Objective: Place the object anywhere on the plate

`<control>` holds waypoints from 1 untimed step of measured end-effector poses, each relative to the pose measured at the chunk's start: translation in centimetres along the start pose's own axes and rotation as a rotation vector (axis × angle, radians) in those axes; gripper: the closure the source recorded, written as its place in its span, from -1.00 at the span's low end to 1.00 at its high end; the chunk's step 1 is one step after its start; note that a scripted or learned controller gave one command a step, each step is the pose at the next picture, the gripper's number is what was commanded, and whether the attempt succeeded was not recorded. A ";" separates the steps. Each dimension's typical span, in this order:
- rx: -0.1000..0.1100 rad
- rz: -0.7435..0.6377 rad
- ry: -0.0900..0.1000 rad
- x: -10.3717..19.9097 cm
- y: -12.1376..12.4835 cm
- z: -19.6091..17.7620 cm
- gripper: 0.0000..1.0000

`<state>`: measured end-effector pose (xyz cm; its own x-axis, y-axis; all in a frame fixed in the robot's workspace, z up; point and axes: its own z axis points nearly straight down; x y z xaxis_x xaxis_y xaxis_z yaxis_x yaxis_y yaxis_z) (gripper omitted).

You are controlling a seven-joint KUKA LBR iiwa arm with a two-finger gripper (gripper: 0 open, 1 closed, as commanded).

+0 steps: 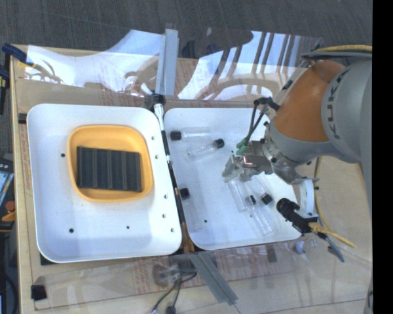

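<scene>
The arm is reaching in from the right w/ its hand (239, 165) hanging low over the right bin (203, 231), prob. going for one of the clear tubes (206, 148) scattered there. Can't tell its grip state, too cluttered. The yellow plate (108, 136) w/ the dark ribbed insert is sitting center-left in the left bin (49, 234), waiting as the drop spot.

I see the arm (340, 110): grey rounded shell w/ dark lettering, wide orange band above wrist, thin dark cable down to a metal gripper (239, 164).
</scene>
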<state>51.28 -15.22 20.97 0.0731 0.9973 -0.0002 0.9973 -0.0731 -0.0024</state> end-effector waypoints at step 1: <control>0.002 -0.083 0.001 2.2 2.4 -2.1 1.00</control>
<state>53.88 -13.16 23.10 -0.0102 0.9999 0.0010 0.9999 0.0102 -0.0040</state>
